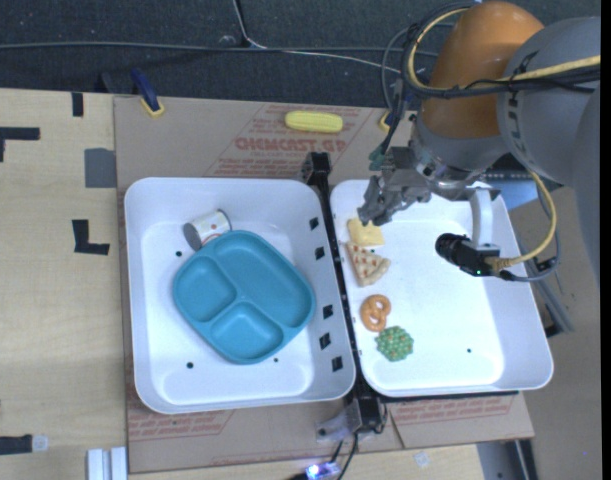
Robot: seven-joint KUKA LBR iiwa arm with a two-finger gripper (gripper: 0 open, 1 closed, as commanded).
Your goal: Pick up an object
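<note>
Arm (515, 78) comes in from the right, grey with orange band, wrist over the right bin's far-left corner; worktop (45, 298) carries cardboard under both bins; left bin (145, 368) holds a blue tray (243, 294), three compartments, lying flat mid-bin; small white cup (207, 229) on its side, touching the tray's far-left edge; right bin (505, 358) holds four food items in a column along its left wall; gripper (371, 212) sits low just above the cheese (364, 234), apparently touching its top; can't tell if the fingers are apart or together, they blur into a dark mass; pizza slice (367, 264) just below the cheese, touching it; pretzel (375, 311) below that, apart; green broccoli (394, 344) nearest the front, just beside the pretzel; yellow banana (313, 122) on the cardboard beyond the bins.
</note>
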